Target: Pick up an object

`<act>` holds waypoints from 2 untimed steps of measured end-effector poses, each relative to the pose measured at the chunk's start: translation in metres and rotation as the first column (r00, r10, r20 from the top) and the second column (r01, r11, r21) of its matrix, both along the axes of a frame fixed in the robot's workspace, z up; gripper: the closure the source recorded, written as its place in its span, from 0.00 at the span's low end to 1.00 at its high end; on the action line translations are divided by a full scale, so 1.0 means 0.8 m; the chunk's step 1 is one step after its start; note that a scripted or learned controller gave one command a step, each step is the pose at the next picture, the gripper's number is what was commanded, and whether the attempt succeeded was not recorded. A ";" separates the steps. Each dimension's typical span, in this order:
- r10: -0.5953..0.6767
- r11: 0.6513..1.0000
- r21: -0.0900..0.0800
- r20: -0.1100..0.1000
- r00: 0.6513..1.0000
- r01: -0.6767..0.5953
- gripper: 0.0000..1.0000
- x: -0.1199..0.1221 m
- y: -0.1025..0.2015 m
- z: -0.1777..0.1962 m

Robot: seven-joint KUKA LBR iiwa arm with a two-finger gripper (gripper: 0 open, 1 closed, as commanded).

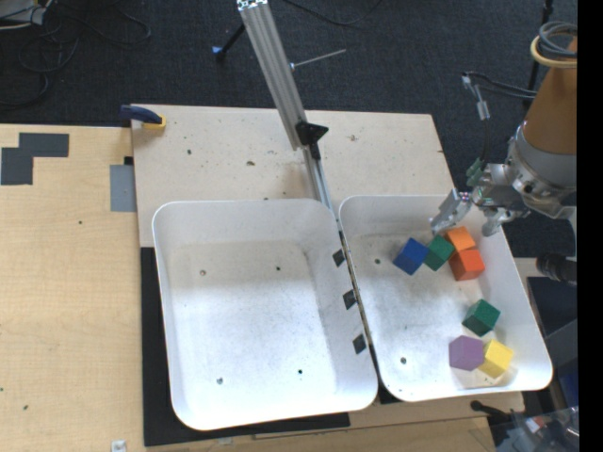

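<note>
Several small blocks lie in the right bin (pixel 391 375). A blue cube (pixel 410 255), a green cube (pixel 439 252), an orange cube (pixel 462 240) and a red-orange cube (pixel 468 265) cluster near its far right side. Closer to the front are a dark green cube (pixel 481 316), a purple cube (pixel 465 352) and a yellow cube (pixel 497 357). My gripper (pixel 468 220) hangs over the bin's far right corner, just above the orange cube. It is open, its fingers spread to either side with nothing between them.
The left bin (pixel 188 217) sits beside the right one, with a low divider with black clips (pixel 347 298) between them. A slanted aluminium post (pixel 279 73) rises behind the bins. A blue and yellow clamp (pixel 143 116) sits at the bench's far left corner.
</note>
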State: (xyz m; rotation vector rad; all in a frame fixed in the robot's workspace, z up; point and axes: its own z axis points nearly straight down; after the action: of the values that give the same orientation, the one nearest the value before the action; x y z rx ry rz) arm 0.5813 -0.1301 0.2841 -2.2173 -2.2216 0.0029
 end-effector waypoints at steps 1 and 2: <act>-0.002 1.000 0.000 0.000 1.000 0.002 0.00 0.000 -0.001 0.000; -0.003 1.000 0.000 -0.005 1.000 0.003 0.00 0.001 -0.011 -0.060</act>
State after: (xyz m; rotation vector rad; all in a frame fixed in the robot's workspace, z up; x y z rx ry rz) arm 0.5822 -0.1385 0.2361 -2.2183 -2.2157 0.0078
